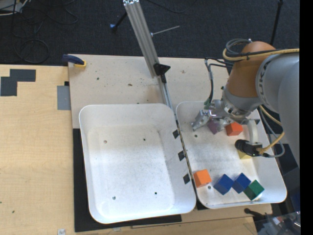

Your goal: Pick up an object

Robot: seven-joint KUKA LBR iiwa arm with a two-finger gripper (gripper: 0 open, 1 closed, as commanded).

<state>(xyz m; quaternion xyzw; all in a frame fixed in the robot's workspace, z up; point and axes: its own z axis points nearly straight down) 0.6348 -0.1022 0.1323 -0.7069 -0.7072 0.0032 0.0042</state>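
Note:
My gripper [205, 119] hangs over the back part of the right bin [274, 192], reaching in from the right. A purple block [213, 127] lies right beneath and against it; I cannot see whether the block is gripped. Just to the right of that sits a red-orange block [234, 129]. A yellow block [244, 153] is partly hidden by a black cable near the bin's right side. Along the front of the bin lie an orange block [201, 177], two blue blocks [223, 184] [241, 181] and a green block [254, 189].
The left bin [98, 116] sits beside the right one, with black clips along the shared wall [180, 154]. A slanted aluminium post [144, 33] rises behind the bins. The arm's grey body and orange band [244, 75] overhang the right bin's back right.

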